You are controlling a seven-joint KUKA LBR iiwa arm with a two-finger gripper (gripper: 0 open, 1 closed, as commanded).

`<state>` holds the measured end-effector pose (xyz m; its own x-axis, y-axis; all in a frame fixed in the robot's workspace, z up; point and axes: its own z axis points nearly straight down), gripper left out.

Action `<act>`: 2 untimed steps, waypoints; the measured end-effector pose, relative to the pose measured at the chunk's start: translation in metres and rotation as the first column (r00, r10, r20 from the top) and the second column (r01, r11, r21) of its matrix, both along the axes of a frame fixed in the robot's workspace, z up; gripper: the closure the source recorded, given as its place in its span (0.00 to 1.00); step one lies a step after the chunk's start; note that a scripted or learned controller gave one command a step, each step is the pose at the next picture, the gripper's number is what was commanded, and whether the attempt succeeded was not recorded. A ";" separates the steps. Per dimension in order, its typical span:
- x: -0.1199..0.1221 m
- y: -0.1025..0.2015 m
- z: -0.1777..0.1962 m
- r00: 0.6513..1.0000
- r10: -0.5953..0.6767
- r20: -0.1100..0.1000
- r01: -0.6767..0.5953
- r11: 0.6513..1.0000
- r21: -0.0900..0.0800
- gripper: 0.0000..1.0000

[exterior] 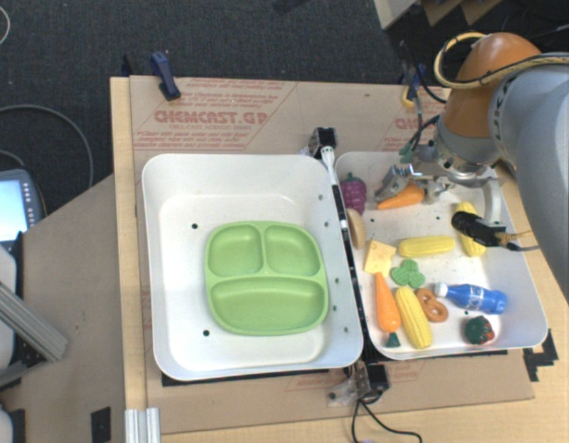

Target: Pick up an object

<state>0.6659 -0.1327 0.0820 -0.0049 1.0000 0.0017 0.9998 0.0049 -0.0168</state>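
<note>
Camera view shows the jaws point(415, 181) low in the far part of the right bin point(533, 295), right over an orange carrot point(401, 198); whether they are open or closed on it I cannot tell, as the metal wrist hides the tips. That carrot is a small orange wedge, pointed toward the left, lying on the bin floor near the far wall, just right of a purple eggplant point(355, 193).

Above the jaws the arm point(515, 109) rises to an orange band and a broad grey link that leaves by the right edge, so the wrist points steeply down into the bin.

Outward in the same bin lie two corn cobs, one crosswise point(426, 245) and one lengthwise point(413, 316), a second carrot point(386, 305) beside the latter, one cheese wedge point(379, 257), one broccoli point(408, 274), one banana point(469, 232) with a dark tip, one blue bottle point(475, 296), one pretzel point(433, 308) and one red and green strawberry point(479, 329).

One green tray point(266, 278) with three compartments lies flat in the middle of the left bin point(173, 192). Both bins sit on a brown board on the surface point(219, 113).
</note>
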 end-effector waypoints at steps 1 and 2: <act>-0.003 -0.007 0.011 1.000 -0.008 0.001 0.008 1.000 -0.005 1.00; -0.052 0.068 0.109 1.000 0.002 0.022 -0.002 1.000 0.002 1.00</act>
